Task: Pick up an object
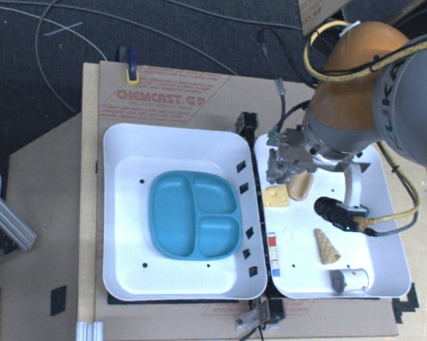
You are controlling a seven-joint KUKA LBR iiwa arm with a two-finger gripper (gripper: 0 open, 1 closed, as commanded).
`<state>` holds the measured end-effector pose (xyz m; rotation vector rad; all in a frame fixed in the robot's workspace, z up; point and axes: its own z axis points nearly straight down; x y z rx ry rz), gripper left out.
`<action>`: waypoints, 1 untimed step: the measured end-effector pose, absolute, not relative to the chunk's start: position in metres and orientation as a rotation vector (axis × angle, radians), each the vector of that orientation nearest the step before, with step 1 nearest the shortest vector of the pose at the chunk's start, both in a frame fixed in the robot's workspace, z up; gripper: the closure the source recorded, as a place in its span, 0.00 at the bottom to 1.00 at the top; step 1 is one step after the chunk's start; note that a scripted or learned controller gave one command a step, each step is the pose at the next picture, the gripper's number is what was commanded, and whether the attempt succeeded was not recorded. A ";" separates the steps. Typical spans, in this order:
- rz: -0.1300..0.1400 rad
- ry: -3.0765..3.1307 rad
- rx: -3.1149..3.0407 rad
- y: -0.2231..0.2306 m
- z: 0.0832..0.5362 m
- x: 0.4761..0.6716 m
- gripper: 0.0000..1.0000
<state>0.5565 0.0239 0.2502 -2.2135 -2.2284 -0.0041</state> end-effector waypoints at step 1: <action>-0.003 -2.227 -2.213 0.079 0.238 0.567 1.00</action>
